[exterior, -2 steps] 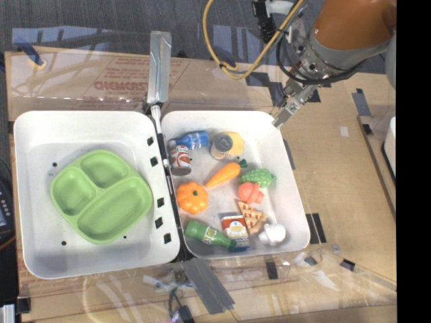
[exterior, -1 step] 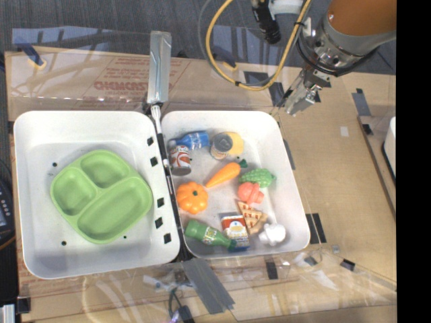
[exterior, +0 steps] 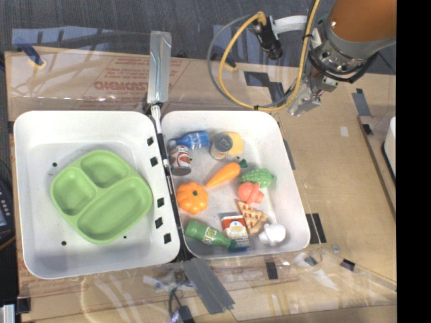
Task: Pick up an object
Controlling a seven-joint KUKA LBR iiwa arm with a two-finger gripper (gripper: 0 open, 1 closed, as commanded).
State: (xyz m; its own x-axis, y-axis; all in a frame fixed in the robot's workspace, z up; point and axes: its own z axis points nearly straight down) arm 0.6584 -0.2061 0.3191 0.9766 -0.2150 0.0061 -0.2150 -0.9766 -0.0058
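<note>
Many small toys crowd the right bin (exterior: 286,180): green bottle (exterior: 207,234), pumpkin (exterior: 192,197), carrot (exterior: 223,175) and cans nearly touch, so a descent could easily clip a neighbour or close on nothing. Farther back, the arm (exterior: 357,12) hangs above the worktop (exterior: 337,180) beyond the bin's corner; whether its fingers (exterior: 303,105) are spread or closed I cannot tell.

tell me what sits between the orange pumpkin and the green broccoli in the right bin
In the camera view, the toy carrot lies between the pumpkin and the broccoli.

Bright, even overhead light; glare on the clear plastic sheeting (exterior: 87,79); slightly soft focus.
</note>
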